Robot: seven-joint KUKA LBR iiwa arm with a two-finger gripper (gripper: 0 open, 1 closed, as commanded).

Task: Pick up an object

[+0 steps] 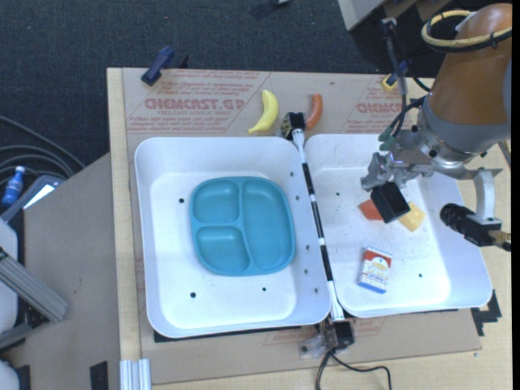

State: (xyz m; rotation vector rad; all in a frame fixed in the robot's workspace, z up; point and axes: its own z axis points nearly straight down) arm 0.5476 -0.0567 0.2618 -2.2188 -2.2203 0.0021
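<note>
- Camera view: gripper (390,200) hangs low in the right bin (455,287), directly over the red object (370,210) and yellow object (413,218).
- Grip state: cannot tell.
- Small carton (374,270) lies nearby, toward the bin's front edge.

You've got the grey arm's gripper (392,198) low over the right white bin (455,295), sitting above a small orange-red piece (370,210) and a yellow block (413,218). Small white-and-red carton (374,270) lies nearer the front. Left white bin (162,295) holds a blue sectioned plastic tray (242,225). Yellow toy banana (265,112) is on the table (203,100) behind.
</note>
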